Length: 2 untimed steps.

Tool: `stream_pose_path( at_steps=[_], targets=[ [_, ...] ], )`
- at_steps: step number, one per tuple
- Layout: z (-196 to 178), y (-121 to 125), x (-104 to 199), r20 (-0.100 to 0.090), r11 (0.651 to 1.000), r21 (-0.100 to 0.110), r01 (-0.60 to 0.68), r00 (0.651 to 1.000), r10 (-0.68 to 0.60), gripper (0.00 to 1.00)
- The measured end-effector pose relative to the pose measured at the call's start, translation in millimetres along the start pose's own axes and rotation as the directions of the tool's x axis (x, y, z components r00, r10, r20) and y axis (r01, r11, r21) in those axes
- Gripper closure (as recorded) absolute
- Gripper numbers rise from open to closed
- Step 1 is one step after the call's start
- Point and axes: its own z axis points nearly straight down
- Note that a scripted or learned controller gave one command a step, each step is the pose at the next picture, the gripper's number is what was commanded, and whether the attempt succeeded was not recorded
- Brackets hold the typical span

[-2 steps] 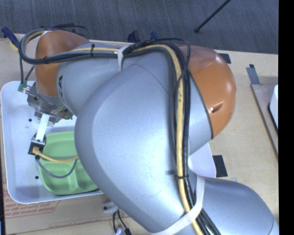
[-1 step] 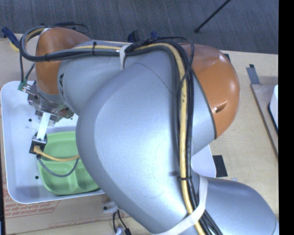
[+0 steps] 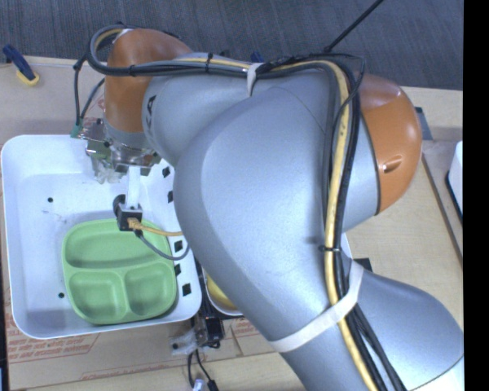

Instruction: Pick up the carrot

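Observation:
My gripper (image 3: 107,168) hangs over the back part of the left white bin (image 3: 24,218), just below the arm's orange wrist band (image 3: 129,80). It is seen from above, blurred, against the white bin floor. A green three-compartment plate (image 3: 118,271) lies in the front of that bin, a short way in front of the gripper. The large grey arm (image 3: 261,210) hides most of the right bin.
A sliver of a yellow object (image 3: 216,298) peeks out under the arm at the near edge of the right bin. A yellow cable and black connector (image 3: 132,218) hang over the plate's back rim. A blue and yellow clamp (image 3: 20,63) lies at the bench's far left.

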Motion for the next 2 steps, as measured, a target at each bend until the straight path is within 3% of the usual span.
stream_pose_path(
  at_steps=[1, 2],
  targets=[
    [-3, 8, -45, -0.002, 0.948, 0.005, 0.317, 0.948, -0.317, 1.0],
    [-13, 8, -44, -0.001, 0.945, 0.012, 0.327, 0.945, -0.327, 1.0]
  ],
)
